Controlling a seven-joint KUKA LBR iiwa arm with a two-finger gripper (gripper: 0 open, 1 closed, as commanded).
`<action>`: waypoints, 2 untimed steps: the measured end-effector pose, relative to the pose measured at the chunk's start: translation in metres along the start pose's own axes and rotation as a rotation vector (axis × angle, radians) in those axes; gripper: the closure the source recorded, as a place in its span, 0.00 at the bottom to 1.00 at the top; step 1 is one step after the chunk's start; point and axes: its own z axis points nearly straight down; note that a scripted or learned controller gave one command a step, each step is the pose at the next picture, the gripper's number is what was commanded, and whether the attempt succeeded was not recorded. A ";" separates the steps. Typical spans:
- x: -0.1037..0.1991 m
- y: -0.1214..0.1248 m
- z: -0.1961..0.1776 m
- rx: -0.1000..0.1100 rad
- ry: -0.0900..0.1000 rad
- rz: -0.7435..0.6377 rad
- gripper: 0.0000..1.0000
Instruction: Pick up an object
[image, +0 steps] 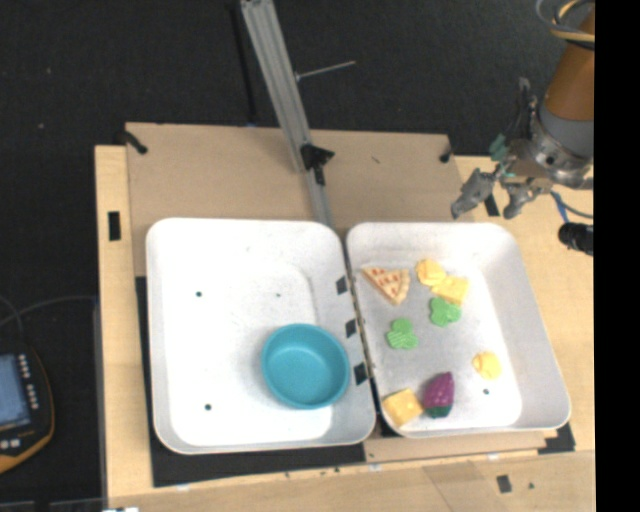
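Toys lay scattered in the right bin (520, 290); nearest my claw (490, 198) sat a yellow piece (443, 282) beside the waffle wedge (388, 283). I judged them light, stiff plastic, a bit slick, best pinched across the narrow sides. My claw hung spread and empty beyond the bin's far rim.

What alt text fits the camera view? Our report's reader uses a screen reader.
A robot arm's open end effector hovers past the far edge of the right bin, holding nothing. That bin holds small toy foods, including a waffle wedge and purple grapes; the left bin holds a blue bowl.
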 end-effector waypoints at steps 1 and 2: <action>0.000 0.000 0.000 0.001 -0.001 0.000 0.00; 0.005 -0.004 0.055 0.001 0.000 0.000 0.00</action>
